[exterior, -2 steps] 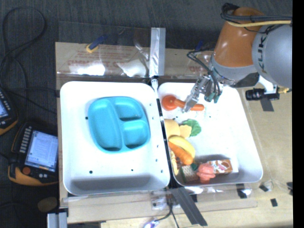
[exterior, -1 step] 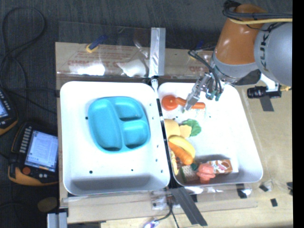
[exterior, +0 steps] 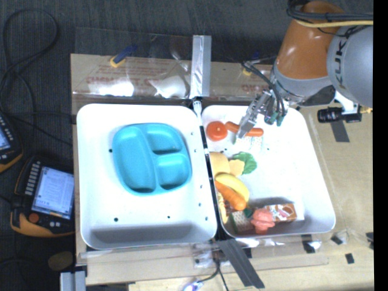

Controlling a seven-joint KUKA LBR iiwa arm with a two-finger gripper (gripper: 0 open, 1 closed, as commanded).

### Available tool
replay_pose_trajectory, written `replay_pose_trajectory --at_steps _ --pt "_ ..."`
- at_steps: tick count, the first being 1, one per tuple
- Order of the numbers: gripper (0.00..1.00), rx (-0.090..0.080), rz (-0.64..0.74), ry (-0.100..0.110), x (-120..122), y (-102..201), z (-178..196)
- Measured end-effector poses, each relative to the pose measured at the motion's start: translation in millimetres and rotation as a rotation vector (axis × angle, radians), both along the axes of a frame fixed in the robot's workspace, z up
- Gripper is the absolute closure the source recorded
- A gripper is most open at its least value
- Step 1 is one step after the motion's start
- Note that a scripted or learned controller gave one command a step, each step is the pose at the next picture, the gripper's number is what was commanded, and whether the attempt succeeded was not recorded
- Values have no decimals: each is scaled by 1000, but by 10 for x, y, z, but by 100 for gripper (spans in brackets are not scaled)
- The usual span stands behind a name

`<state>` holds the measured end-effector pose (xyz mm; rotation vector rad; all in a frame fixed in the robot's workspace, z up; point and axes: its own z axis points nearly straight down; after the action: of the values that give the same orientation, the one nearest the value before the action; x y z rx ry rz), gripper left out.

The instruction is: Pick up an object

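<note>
My gripper (exterior: pixel 245 128) hangs over the far part of the right bin (exterior: pixel 303 162), pointing down and to the left. Its tip is right at an orange carrot-shaped piece (exterior: pixel 253 132) that lies on the bin floor, with a round orange-red piece (exterior: pixel 215 130) just to its left. Whether the tip touches the carrot piece I cannot tell. Nearer the front of the same bin lie a green leafy piece (exterior: pixel 245 161), a yellow banana (exterior: pixel 234 185), an orange piece (exterior: pixel 232 197), a pink-red piece (exterior: pixel 262 219) and a small printed packet (exterior: pixel 284 211).
The left bin (exterior: pixel 97 211) holds a blue compartment plate (exterior: pixel 151 156). A central rim (exterior: pixel 205 162) divides the two bins. Clear plastic bags and a taped strip (exterior: pixel 200 65) lie behind the bins. A handheld pendant (exterior: pixel 45 193) and cables sit at the far left.
</note>
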<state>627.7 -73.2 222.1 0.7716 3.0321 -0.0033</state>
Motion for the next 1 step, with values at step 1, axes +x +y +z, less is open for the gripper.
replay_pose_trajectory --at_steps 1 --pt "100 -1 0 -2 10 -1 94"
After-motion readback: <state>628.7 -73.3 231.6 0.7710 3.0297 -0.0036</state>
